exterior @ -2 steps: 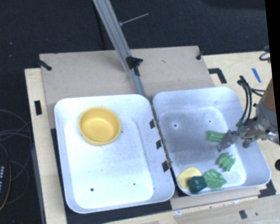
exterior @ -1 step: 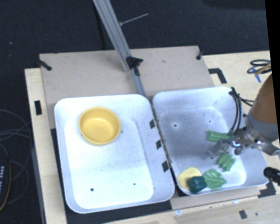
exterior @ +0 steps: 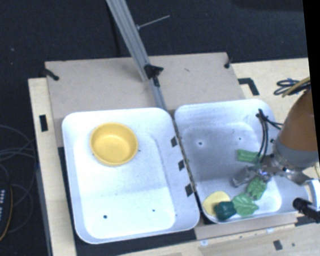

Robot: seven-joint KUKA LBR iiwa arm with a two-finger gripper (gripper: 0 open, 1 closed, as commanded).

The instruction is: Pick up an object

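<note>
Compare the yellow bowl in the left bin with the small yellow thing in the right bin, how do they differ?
The yellow bowl is far larger than the small yellow piece. The bowl sits alone in the upper part of the left bin; the piece lies at the right bin's near edge, pressed against a dark green block. The bowl is round and hollow; the piece looks flat. Both are yellow.

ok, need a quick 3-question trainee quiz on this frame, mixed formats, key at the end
1. True or false: the yellow bowl sits in the left bin.
2. Which bin is the gripper over? A) left B) right C) neither
3. Fill in: the dark green block lies at the right bin's ____ edge, touching a pale yellow object.

Key: 1 true; 2 B; 3 near (bottom)
</note>
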